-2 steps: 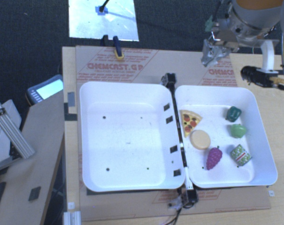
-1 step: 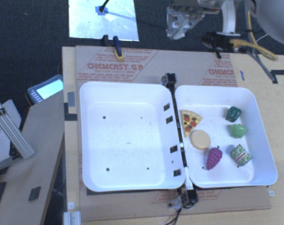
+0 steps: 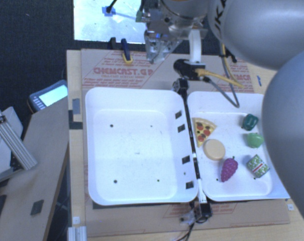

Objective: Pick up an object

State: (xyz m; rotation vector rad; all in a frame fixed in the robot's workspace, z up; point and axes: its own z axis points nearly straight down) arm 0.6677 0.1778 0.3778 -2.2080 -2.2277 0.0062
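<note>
I see the claw (image 3: 156, 49) up past the far edge of the two bins, over brown board (image 3: 116, 70) printed "CHEMCAST" in red, and I cannot tell how far it is open or whether it has anything. The left bin (image 3: 91, 134) sits beside the right bin (image 3: 227, 192), which holds everything: a pizza slice (image 3: 204, 129) and tan disc (image 3: 214, 149) near its left wall. A purple grape bunch (image 3: 228, 168) lies toward its near edge, with a dark green piece (image 3: 250, 121), a light green piece (image 3: 254, 140) and a labelled green can (image 3: 258, 165), label unreadable, along its right side.
</note>
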